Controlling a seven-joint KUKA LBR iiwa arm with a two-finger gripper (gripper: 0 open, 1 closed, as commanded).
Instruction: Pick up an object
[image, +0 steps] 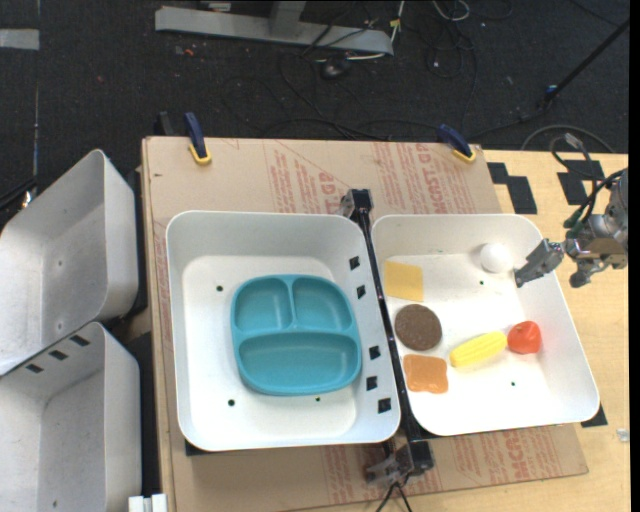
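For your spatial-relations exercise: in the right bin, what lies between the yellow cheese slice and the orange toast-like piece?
In the camera view, the round brown patty lies between the yellow cheese slice and the orange toast-like piece.

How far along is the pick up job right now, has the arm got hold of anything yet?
Nothing looks picked up yet. The hand sits at the right bin's upper right edge, close to the white ball, with nothing visibly in it. The yellow slice, brown patty, orange piece, corn and tomato all lie in that bin. Reaching, closing and lifting remain.
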